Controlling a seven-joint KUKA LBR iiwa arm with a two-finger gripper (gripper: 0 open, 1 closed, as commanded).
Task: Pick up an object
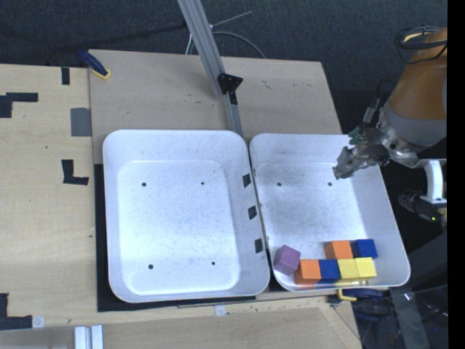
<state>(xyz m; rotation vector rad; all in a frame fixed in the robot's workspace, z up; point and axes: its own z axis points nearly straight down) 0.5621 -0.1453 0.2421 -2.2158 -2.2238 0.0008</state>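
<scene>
Blocks sit bunched along the near edge of the right bin point(378, 195), and that is where I see everything there is to pick: a purple block point(288, 258) at the left end, tilted, then an orange block point(310, 269), a blue block point(329, 269) and two yellow blocks point(357, 268) in a row, touching one another, with a brown-orange block point(338, 250) and a second blue block point(365, 249) just behind them. From my seat the gripper point(344, 167) hangs over the far right part of that same bin, near its right wall and well apart from the blocks. It looks dark and small to me, and I cannot tell how its jaws stand; I see nothing between them. The left bin point(116, 195) lies alongside, its rim touching the right bin's rim.
</scene>
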